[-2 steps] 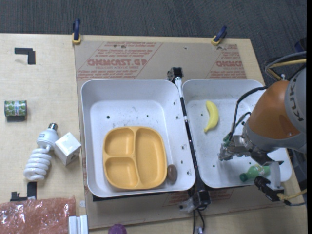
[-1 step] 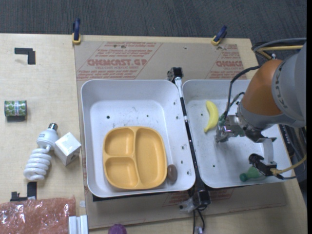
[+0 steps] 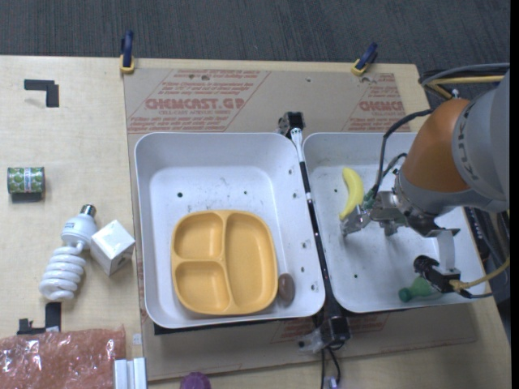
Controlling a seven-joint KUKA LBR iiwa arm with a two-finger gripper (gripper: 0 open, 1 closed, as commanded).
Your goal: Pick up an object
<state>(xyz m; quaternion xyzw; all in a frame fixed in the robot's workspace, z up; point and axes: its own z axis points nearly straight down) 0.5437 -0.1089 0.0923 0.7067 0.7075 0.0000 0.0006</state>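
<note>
Light wooden bench (image 3: 73, 136), brown printed board under two white bins; dark carpet beyond. Gripper (image 3: 353, 221) is seen low in the right bin (image 3: 357, 286), just beside a yellow banana (image 3: 352, 191). Finger spread cannot be told. Nothing is seen held.

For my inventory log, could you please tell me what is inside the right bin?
The right bin holds a yellow banana and a green object. The arm covers the bin's right part.
</note>
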